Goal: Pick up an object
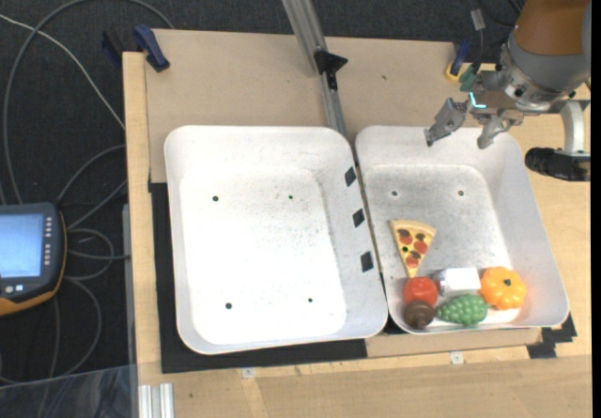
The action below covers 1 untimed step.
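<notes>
My gripper (465,132) hangs open above the far rim of the right bin (526,209), with nothing between its fingers. Well below it in that bin lies a pizza slice toy (412,245). Along the bin's near edge sit a red tomato (422,290), a brown item (419,314), a green bumpy toy (461,310), a small white block (460,279) and an orange pumpkin-like toy (502,287). All of these rest apart from the gripper.
The left bin (188,219) stands beside the right one, joined by black clips (358,217). A metal pole (299,3) slants over the bench's far side. A teach pendant (28,252) and cables lie off the bench at left.
</notes>
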Available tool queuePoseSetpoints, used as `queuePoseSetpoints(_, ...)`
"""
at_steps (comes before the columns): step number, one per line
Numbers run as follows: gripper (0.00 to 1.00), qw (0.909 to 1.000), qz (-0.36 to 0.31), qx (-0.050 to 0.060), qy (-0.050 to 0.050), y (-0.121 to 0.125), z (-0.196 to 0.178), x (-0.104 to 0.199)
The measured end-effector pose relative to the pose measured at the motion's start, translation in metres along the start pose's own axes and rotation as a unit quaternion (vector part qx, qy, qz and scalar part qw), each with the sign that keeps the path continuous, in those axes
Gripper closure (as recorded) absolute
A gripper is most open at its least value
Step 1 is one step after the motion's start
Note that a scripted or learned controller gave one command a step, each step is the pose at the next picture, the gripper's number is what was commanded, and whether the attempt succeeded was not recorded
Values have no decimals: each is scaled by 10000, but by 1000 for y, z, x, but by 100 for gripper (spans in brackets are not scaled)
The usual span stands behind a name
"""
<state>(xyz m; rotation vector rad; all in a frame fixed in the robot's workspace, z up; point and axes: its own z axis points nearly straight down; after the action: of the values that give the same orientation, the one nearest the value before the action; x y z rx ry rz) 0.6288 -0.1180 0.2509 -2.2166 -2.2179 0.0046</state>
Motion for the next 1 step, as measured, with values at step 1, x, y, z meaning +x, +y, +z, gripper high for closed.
queuePoseSetpoints(1, 0, 10000, -4, -24, -4, 1, -3, 0)
